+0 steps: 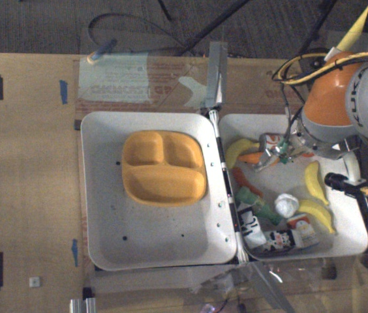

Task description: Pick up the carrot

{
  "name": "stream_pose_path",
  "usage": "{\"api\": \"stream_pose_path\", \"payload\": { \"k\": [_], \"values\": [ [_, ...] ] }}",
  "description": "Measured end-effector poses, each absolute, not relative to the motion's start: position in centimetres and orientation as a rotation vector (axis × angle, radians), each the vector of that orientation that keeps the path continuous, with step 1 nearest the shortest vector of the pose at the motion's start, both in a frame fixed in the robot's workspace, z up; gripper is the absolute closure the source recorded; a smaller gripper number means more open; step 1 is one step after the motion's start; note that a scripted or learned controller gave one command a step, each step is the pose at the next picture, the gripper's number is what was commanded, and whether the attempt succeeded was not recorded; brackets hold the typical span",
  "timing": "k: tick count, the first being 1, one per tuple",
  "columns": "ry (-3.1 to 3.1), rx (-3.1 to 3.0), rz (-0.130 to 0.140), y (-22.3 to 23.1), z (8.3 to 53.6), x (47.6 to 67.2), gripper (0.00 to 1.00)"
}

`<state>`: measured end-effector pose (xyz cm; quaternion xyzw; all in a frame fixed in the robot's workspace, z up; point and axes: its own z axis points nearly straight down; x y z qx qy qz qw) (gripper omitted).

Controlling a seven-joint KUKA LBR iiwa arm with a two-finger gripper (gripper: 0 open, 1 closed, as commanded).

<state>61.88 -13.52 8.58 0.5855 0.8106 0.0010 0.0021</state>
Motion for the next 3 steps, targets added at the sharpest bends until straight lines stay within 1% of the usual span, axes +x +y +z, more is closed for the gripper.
{"api": "stream_pose_path", "payload": {
  "k": [1,2,3],
  "values": [
    [2.541,1.836,0.004,-13.6,9.7,61.9,1.0],
    [2.402,2.018,0.001,-10.4,8.7,60.6,1.0],
    [2.598,1.748,-0.01,-8.3,22.2,64.5,1.0]
  ]
}}
